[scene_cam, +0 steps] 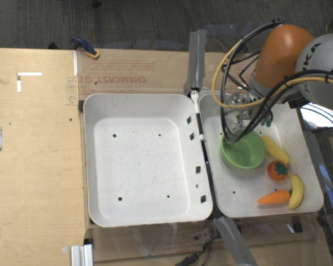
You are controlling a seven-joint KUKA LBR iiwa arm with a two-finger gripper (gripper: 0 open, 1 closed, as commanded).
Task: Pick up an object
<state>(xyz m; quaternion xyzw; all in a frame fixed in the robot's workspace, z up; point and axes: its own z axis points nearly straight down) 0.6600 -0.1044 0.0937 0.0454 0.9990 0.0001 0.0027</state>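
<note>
two white bins; the pincer [240,127] hangs over the green bowl [243,151] in the right bin [313,201], its grip state impossible to tell.

arm [299,54]: reaches in from right, bent downward | gripper [241,127]: low, cables draped around

A robotics lab or test cell — a plywood bench [33,148] bears two shallow white bins [144,159] side by side, a cabled industrial arm [288,54] reaches over them, and dark carpet [155,10] lies beyond — no household furnishings.
</note>
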